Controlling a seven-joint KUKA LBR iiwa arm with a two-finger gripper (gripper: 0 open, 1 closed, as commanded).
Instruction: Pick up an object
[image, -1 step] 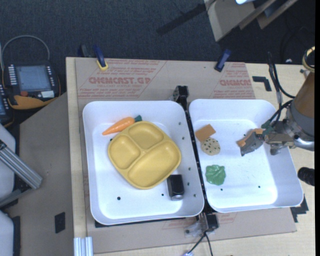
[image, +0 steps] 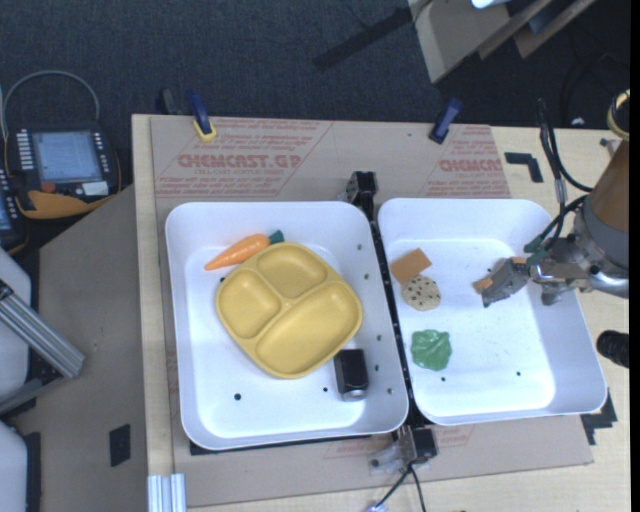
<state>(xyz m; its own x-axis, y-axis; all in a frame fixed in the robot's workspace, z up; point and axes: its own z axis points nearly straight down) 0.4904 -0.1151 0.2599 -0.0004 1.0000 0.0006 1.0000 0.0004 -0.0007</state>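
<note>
We judge this to be the approach step, with no object in hand. Our gripper (image: 492, 288) reaches in from the right over the right bin (image: 530, 400), its grey fingers low above the bin floor; an orange-brown patch sits at the fingertips, but we cannot tell whether it is part of the tool or something caught there, nor how far apart the fingers stand, so we claim no hold. The likely candidates lie in that bin: a tan cracker-like square (image: 410, 265) near the left wall, a speckled cookie (image: 421, 292) touching it just below, and a green leafy piece (image: 431, 349) nearer the front. In the left bin (image: 190, 330) rest a yellow divided plate (image: 288, 308), a toy carrot (image: 238, 251) along the plate's far edge, and a small dark block (image: 350, 372) at its near edge. The cookie looks nearest the tool. The next move, as we see it, calls for shifting left until the fingers straddle one piece, descending to the floor, closing, then lifting to check the catch. The flat cracker and cookie may prove hard to get under; the leafy piece looks easier to pinch.
</note>
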